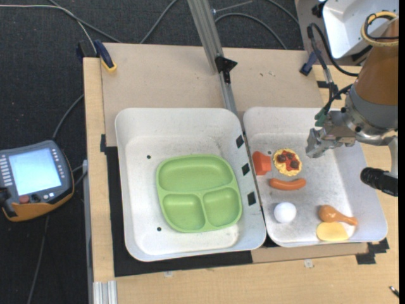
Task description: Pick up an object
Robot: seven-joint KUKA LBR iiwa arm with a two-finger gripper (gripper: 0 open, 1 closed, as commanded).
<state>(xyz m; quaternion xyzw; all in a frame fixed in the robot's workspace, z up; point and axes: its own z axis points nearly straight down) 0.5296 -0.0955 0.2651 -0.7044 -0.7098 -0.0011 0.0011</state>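
Observation:
The right bin [361,189] holds several toy foods: an orange piece [261,163] by its left wall, a small pizza [286,161], a sausage [287,183], a white ball [284,212], a chicken drumstick [336,216] and a yellow piece [333,232]. My gripper [316,145] hangs over the upper middle of this bin, just right of the pizza and apart from it. Nothing shows between its fingers.
The left bin [136,170] carries a green three-compartment plate [199,192]. A metal pole [209,37] slants down to the gap between the bins. A teach pendant [31,179] lies off the bench at left. Cables run behind the bench.

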